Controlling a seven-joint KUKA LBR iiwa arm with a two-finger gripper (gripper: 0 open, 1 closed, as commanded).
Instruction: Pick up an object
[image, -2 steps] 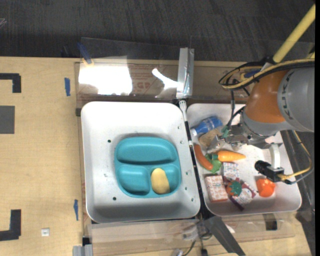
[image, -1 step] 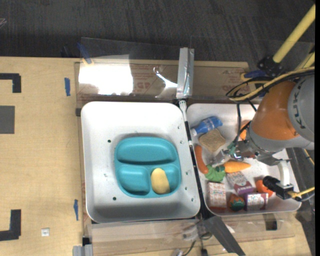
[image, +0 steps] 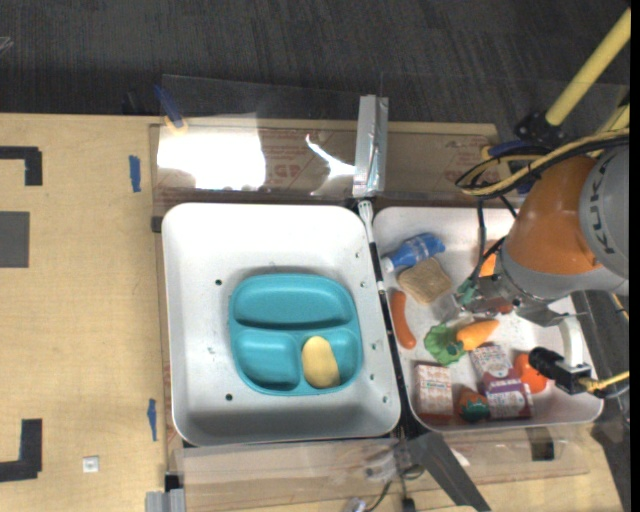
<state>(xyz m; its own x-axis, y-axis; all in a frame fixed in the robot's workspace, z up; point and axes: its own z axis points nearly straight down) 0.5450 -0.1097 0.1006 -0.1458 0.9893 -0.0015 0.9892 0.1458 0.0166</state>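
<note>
Hovering low in right bin (image: 455, 222): gripper (image: 478, 297), finger state cannot tell, above orange carrot (image: 478, 331) beside green toy (image: 443, 343). Yellow lemon (image: 320, 361) in teal tray (image: 290, 305), left bin (image: 200, 300).

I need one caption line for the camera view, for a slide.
Grey KUKA arm reaches over cluttered right white bin; yellow potato-shaped toy lies in teal divided tray.

A pale wooden bench (image: 80, 330) stands on dark grey carpet (image: 250, 40), glare on clear plastic (image: 215, 160)

Grey arm with orange band low at the right, hand (image: 478, 297) pointing left.
</note>
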